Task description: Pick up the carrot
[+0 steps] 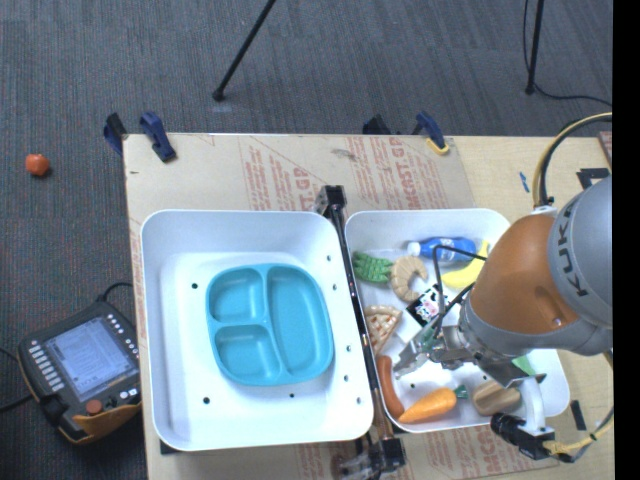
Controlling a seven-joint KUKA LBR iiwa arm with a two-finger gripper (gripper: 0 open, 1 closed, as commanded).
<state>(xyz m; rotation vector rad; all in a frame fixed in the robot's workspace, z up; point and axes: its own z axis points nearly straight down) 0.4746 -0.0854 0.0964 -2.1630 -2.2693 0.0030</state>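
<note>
The pick had not happened yet, as far as I could judge. The tapered orange plastic carrot with its green top [431, 405] lay flat on the floor of the shallow white right-hand bin [488, 217], close to that bin's near edge, nothing lifting it. The end effector [418, 351], a metallic two-finger unit at the tip of the grey arm with the orange band [525, 278], hung just above and a little to the left of the carrot, apart from it. Whether it was released or clenched I could not tell; it was too small and cluttered from where I stood. What was left, by my reckoning, was the whole grasp: lining up over the carrot, closing on it and raising it.

The right-hand bin was crowded. Beside the carrot's tip lay a reddish-brown toy sausage [388, 386], and behind it a tan waffle-patterned piece [381, 323]. Farther back sat a ridged green toy vegetable [372, 266], a pale beige curled piece [408, 274], a blue and white bottle [446, 247] and a yellow banana [462, 270]. A tan block [497, 399] rested to the right of the carrot.

The shallow white left-hand bin [170, 258] held a turquoise plastic divided plate [269, 324], with three bare compartments. Both bins sat on the cardboard-covered tabletop [250, 168].
</note>
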